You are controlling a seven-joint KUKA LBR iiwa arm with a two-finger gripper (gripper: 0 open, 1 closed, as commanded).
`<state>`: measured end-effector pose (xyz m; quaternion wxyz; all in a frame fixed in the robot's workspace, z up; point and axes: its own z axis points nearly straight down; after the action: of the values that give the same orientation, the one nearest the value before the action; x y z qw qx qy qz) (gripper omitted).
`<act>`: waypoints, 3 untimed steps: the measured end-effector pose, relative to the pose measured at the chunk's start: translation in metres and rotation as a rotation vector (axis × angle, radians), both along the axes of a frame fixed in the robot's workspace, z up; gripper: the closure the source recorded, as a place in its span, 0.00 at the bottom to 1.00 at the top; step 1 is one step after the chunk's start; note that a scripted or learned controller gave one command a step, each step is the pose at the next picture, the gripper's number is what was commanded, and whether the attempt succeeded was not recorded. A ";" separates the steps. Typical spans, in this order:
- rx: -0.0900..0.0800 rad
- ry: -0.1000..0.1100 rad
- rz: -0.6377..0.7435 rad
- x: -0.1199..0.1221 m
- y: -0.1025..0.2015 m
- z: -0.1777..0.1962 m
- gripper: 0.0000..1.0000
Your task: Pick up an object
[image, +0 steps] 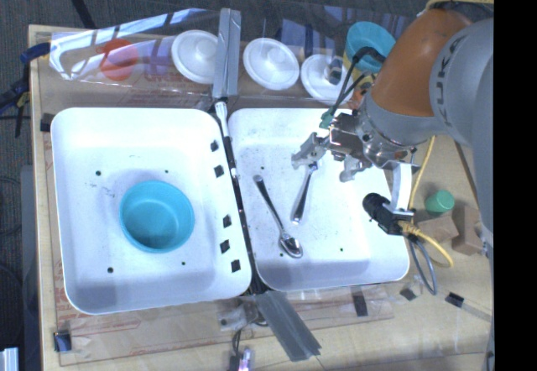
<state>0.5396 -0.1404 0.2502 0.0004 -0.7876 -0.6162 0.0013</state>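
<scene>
Camera view: slim metal spoon (bowl nearest), hand above, grip state unclear.

You are looking at a robot lab: a wooden bench holds two white bins, a grey arm, loose cables.

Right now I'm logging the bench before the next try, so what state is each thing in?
blue bowl: upright, in the left bin.
spoon: flat in the right bin, bowl end nearest the camera.
second utensil: flat beside the spoon, its upper end under the hand.
hand: low over the right bin; grip unclear.
white lids: resting behind the bins.
</scene>
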 end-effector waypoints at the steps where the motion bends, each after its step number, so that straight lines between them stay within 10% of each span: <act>1: 0.003 0.004 0.049 0.015 -0.014 -0.025 0.00; 3: 0.004 0.003 0.252 -0.017 -0.002 -0.046 0.00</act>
<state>0.5226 -0.1426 0.2045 0.0027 -0.7040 -0.7102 0.0015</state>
